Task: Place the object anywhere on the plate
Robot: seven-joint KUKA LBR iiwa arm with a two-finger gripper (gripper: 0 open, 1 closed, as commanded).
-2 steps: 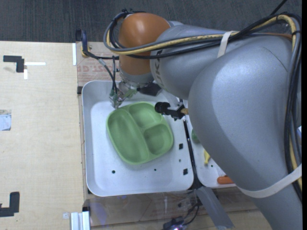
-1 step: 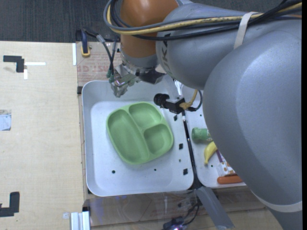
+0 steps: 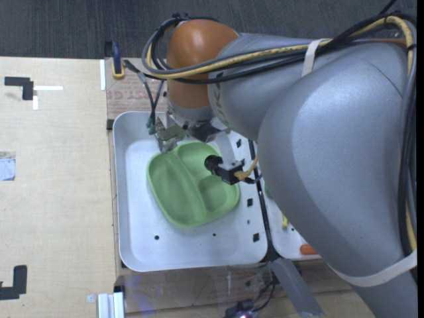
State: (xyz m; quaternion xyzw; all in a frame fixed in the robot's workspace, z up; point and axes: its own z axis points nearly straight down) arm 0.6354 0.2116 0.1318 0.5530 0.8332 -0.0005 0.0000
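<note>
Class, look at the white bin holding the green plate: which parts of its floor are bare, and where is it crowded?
Bare floor lies along the white bin's left wall and below the green plate, toward the front rim. It is crowded at the plate's top and right, where the arm hangs over it.

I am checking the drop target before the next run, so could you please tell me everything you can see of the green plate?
The green plate is a pale green, matte, plastic-looking dish with rounded corners and raised ridges dividing it into compartments. It lies right side up in the white bin, turned at an angle to the bin's walls. The arm's wrist overhangs its upper edge and hides that part.
</note>
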